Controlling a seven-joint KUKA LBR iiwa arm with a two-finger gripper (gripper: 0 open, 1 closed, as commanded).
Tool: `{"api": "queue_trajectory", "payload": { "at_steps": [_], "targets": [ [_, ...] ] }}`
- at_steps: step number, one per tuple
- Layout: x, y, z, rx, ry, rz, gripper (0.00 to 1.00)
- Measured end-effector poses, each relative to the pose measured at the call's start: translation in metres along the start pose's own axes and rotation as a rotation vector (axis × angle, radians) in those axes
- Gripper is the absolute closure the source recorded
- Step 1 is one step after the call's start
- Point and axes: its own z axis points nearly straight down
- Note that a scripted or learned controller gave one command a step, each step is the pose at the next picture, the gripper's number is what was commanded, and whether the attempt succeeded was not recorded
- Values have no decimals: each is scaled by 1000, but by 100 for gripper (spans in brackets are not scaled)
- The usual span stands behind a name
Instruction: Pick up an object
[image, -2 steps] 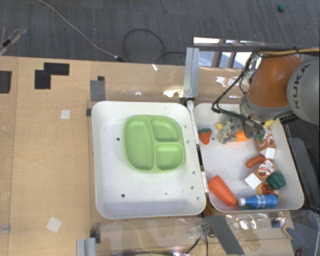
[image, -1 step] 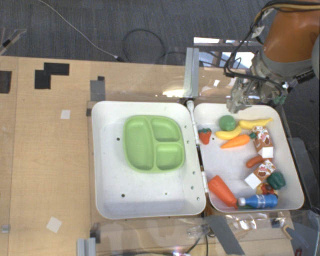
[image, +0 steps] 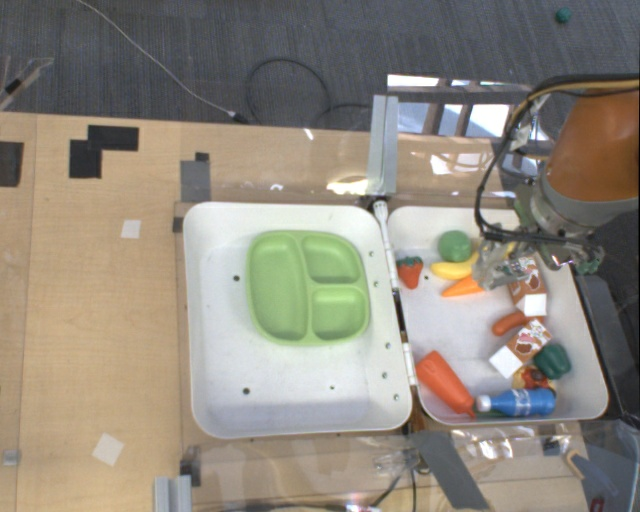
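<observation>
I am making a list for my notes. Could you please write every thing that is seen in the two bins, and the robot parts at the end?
green plastic divided plate: 1, green, middle of left white bin
green round toy: 1, right white bin, top
yellow banana toy: 1, below it
small orange carrot toy: 1, beside banana
red strawberry toy: 1, left edge
large orange carrot toy: 1, lower left
blue bottle: 1, bottom
grey arm with orange band: 1, right
pincer: 1, over right bin
</observation>
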Motion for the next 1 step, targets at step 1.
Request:
{"api": "queue_trajectory", "payload": {
  "at_steps": [1],
  "targets": [
    [-1,1,-1,0,-2,-2,0]
  ]
}}
